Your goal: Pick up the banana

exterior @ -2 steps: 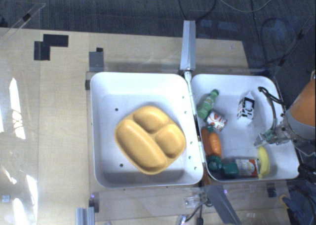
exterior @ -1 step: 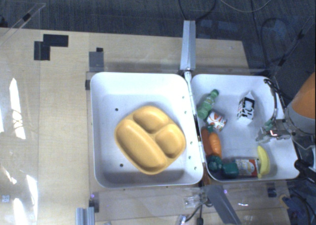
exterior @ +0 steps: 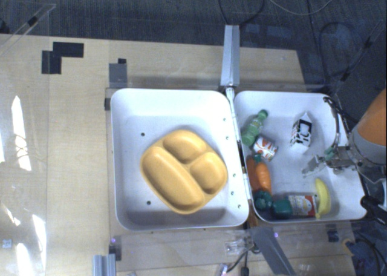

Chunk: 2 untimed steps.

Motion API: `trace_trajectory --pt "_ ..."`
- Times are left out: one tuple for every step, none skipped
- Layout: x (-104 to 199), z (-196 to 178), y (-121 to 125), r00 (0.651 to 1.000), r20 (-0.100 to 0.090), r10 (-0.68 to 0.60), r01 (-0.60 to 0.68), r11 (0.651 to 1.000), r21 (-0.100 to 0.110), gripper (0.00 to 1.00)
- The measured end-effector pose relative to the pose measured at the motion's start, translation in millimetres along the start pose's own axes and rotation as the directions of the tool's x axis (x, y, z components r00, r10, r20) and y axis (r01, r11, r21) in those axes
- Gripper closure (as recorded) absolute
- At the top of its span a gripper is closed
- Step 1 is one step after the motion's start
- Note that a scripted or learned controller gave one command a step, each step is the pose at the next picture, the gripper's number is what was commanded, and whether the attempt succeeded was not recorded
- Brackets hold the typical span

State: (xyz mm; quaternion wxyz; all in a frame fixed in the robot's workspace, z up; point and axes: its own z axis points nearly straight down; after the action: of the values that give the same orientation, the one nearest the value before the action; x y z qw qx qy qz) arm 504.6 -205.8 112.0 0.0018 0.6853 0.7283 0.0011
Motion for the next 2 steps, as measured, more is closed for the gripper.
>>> trace_trajectory --pt "1.3 23.3 -13.5 0.997 0.002 -0.072 0.072 0.997 -0.007 0.00" --pt "1.4 11.2 -10.7 0.997 0.004 -0.074 0.074 0.997 -0.014 1.00"
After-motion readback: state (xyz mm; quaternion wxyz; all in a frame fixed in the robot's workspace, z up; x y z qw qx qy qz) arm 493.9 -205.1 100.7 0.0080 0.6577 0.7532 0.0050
